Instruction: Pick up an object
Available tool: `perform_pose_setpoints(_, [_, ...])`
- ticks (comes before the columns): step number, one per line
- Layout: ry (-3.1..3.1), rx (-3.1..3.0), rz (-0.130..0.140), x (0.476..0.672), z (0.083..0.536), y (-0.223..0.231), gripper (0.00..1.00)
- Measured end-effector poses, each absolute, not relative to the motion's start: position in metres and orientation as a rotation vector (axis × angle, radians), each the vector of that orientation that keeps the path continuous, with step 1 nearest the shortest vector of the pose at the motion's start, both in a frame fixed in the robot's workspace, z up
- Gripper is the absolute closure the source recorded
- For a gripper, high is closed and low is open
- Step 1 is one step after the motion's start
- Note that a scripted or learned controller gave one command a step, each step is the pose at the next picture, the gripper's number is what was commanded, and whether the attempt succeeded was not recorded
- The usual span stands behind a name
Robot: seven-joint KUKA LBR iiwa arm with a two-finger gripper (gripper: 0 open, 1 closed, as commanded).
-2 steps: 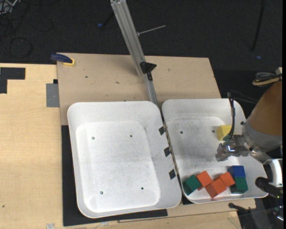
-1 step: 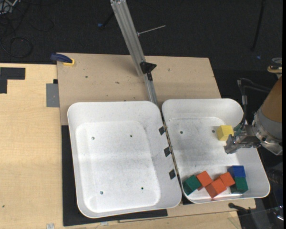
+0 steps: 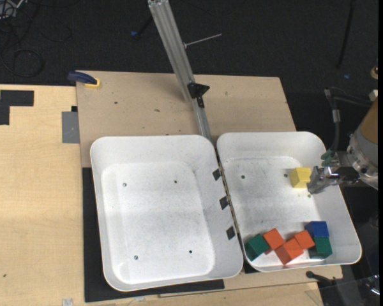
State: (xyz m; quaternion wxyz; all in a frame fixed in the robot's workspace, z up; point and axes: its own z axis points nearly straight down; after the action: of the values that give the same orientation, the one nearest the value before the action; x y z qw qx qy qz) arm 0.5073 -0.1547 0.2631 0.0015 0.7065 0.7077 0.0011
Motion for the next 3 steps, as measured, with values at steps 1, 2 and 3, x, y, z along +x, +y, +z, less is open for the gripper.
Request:
perform_pose_setpoints(1, [2.228, 2.217, 0.002, 0.517, 0.265, -0.106, 1.00])
perform_pose_setpoints(2, [2.229, 2.218, 0.000, 0.525, 0.265, -0.049, 1.00])
perform_pose_setpoints(3, [2.229, 2.221, -0.004, 0.533, 0.252, -0.005, 1.00])
